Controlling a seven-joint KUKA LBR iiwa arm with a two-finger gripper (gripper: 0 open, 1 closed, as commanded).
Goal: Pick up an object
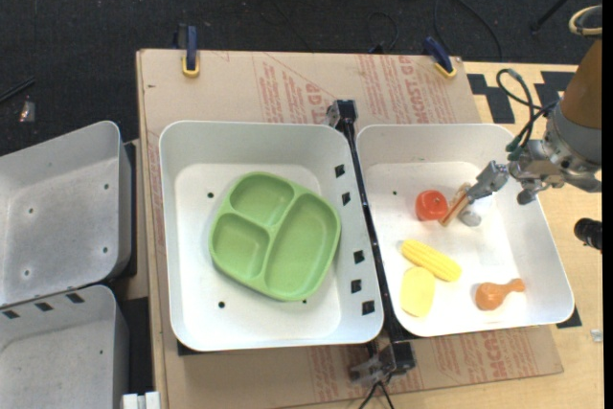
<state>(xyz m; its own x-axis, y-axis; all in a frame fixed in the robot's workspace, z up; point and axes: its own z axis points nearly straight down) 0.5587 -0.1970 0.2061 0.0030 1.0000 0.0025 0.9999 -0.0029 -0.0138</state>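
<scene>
Gripper sits low in the right bin, just at 3 o'clock of the red object; jaw state cannot be told. Nothing lifted yet. Corn, yellow piece, orange drumstick lie toward 6 o'clock. Grasp and lift remain.

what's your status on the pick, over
Gripper low in right bin, beside the red piece. Nothing seen between its fingers. Corn, yellow piece, orange drumstick lie apart, nearer the front.
</scene>
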